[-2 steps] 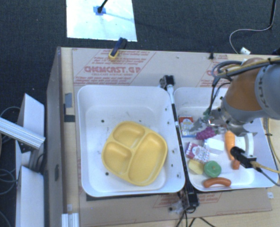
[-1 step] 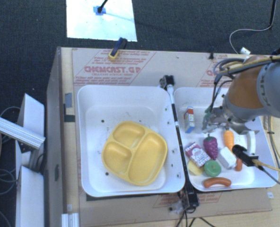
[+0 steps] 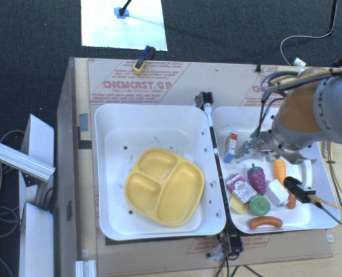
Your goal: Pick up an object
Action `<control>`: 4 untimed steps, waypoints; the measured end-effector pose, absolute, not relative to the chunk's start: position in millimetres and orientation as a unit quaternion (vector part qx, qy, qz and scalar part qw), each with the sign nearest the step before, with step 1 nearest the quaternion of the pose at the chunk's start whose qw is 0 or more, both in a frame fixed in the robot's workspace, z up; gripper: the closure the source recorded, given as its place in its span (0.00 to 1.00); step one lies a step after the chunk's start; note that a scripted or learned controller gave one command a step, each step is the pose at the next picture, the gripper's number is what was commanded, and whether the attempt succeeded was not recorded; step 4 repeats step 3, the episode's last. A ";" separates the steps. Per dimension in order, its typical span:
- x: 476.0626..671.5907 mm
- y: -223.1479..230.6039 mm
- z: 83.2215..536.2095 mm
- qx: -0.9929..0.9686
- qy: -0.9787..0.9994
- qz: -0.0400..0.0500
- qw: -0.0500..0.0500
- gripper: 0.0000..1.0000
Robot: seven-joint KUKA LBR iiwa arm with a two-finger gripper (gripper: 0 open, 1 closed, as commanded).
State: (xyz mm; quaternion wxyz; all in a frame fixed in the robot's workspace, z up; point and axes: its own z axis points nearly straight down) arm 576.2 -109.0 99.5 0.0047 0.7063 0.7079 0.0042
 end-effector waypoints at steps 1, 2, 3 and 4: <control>517.8 -108.8 84.1 0.707 0.707 0.000 0.000 0.00; 519.1 -108.6 94.7 0.707 0.707 0.001 0.001 1.00; 571.4 -54.7 185.0 0.706 0.708 0.001 0.001 1.00; 571.4 -54.7 185.0 0.706 0.708 0.001 0.001 1.00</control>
